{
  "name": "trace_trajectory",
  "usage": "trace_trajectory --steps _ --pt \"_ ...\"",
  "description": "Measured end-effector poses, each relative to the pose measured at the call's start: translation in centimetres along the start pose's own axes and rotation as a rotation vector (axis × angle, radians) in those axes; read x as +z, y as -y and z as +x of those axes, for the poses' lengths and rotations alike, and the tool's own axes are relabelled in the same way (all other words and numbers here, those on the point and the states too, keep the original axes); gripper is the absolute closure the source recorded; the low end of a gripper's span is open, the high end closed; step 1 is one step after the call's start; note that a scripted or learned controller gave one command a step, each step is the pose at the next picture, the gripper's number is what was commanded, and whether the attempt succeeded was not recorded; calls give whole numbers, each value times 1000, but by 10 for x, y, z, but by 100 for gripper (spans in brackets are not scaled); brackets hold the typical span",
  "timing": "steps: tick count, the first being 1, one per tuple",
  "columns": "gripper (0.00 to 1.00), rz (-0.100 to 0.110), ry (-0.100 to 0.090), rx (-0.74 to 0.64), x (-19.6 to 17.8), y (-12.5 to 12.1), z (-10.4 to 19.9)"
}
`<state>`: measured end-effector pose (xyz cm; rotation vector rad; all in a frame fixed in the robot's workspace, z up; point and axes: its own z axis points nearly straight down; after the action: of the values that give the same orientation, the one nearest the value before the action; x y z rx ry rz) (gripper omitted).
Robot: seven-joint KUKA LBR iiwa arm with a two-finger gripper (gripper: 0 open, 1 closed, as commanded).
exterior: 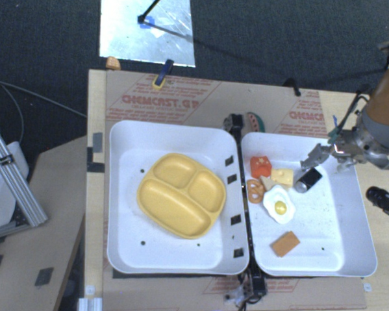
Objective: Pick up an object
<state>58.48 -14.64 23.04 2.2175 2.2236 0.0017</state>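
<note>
**Five small objects lay in the right bin, none yet gripped**

Five items sat clustered in the right bin (345,257): a red block (261,166), a pale yellow cheese-like piece (283,176), a small pretzel-shaped piece (256,189), a toy fried egg (279,207), and a tan cracker-like square (285,243) set apart nearer the front wall. The left bin (125,180) carried a yellow divided plate (181,194).

You had the gripper (308,179) low over the right bin, reaching in from the right, its dark tip just beside the cheese piece and above the egg. From this slanted view you could not tell whether the jaws were spread or pressed together, and nothing showed between them, so no hold could be logged.

Judgement on the step: this looked like the approach to a grasp, with lift not yet begun. The nearest candidates were the cheese piece and the egg. The red block, cheese and pretzel lay touching or nearly so, so a descent there risked nudging a neighbour or pinching two at once. The egg looked flat and likely hard to get under. You would have done better to centre on one item's narrow axis, come straight down, close fully, then raise slowly and confirm the object rose with the tip. The cracker, standing alone, offered the cleanest target.
</note>
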Motion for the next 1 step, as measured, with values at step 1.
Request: trace_trajectory --steps 1 --pt "0 3 0 3 8 56 1"
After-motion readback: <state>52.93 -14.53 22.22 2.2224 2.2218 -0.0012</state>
